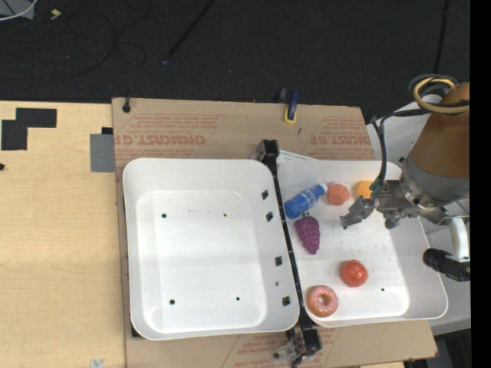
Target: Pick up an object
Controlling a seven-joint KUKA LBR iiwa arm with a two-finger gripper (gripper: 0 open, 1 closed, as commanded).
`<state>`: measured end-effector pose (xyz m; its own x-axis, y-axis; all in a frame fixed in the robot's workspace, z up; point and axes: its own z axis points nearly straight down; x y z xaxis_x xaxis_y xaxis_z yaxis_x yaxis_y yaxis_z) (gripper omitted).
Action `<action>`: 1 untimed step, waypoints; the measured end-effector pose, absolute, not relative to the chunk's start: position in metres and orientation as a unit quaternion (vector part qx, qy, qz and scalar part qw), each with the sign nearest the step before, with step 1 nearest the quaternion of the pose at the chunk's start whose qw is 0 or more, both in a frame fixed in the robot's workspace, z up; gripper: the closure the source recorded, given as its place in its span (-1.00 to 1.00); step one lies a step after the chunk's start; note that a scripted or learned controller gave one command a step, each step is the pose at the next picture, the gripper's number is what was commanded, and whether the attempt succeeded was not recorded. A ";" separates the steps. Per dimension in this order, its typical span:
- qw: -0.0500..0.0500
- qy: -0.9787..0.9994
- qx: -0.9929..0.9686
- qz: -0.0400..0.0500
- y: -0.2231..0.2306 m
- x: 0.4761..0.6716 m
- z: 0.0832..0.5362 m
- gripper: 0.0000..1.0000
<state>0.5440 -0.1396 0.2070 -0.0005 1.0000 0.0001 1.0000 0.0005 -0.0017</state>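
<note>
My arm: comes in from the right, orange band (pixel 449 140) up top, grey wrist below, over the right bin's (pixel 414 301) right half.
My gripper (pixel 374 211): hangs over the upper middle of the right bin. One dark finger (pixel 354 217) sticks out down-left, another dark part sits to its right. Nothing visible btwn them, so I've got no hold on anything. How wide I'm spread: can't tell, too dark and cluttered from this angle.
Orange ball (pixel 337 194): just left of my gripper, near the bin's top edge, not touching me as far as I can see.
Yellow-orange item (pixel 363 188): right beside the ball, partly hidden behind my gripper; can't tell what it is.
Blue bottle (pixel 304 202): lying tilted at the bin's upper left, close to the divider btwn bins.
Purple grapes (pixel 308 234): just below the bottle, left side of bin.
Red tomato (pixel 354 273): lower middle of bin, well below my gripper.
Pink donut (pixel 322 300): bottom left corner of the right bin, near the tomato.
Left bin (pixel 146 198): white, side by side w/ the right one, on brown cardboard (pixel 230 133).
Blue-yellow clamp (pixel 290 106): at the cardboard's far edge.
</note>
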 end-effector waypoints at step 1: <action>0.002 -0.708 -0.706 0.001 -0.100 0.550 0.081 -1.00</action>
<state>0.5495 -0.1002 0.0813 -0.0026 1.0000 0.0012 1.0000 0.0026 -0.0053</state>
